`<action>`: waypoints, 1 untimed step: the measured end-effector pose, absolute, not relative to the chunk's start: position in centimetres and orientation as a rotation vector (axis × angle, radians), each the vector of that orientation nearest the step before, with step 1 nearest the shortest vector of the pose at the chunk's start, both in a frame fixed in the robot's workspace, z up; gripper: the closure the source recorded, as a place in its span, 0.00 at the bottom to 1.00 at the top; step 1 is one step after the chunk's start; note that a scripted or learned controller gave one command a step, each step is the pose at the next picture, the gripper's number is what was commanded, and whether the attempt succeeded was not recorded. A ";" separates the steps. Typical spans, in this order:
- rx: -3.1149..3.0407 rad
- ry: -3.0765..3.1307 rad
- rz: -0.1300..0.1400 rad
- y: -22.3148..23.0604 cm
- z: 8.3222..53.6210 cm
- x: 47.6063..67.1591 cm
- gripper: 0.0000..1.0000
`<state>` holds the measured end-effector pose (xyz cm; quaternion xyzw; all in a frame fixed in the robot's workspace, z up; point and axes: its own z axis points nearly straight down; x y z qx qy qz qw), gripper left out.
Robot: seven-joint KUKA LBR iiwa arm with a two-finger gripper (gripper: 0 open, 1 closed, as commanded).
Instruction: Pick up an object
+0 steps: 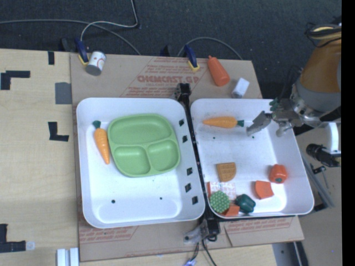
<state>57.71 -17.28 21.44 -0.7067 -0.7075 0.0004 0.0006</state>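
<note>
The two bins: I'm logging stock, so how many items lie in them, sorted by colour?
Orange: 5, carrot, carrot, pepper, block, piece
Green: 3, plate, round piece, dark piece
Tan: 1, cracker
Total: 9

Even, fairly bright overhead light fills the scene, and shadows are soft and short. The two white bins (89,148) reflect brightest, near washing out along their rims but without hard glare. The dark floor at twelve o'clock stays dim. Overall sharpness is modest; the arm (324,76) at three o'clock looks slightly soft.
</note>
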 end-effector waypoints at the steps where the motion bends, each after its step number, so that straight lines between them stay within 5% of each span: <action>1: -2.216 -2.221 0.003 -10.8 10.7 56.3 0.00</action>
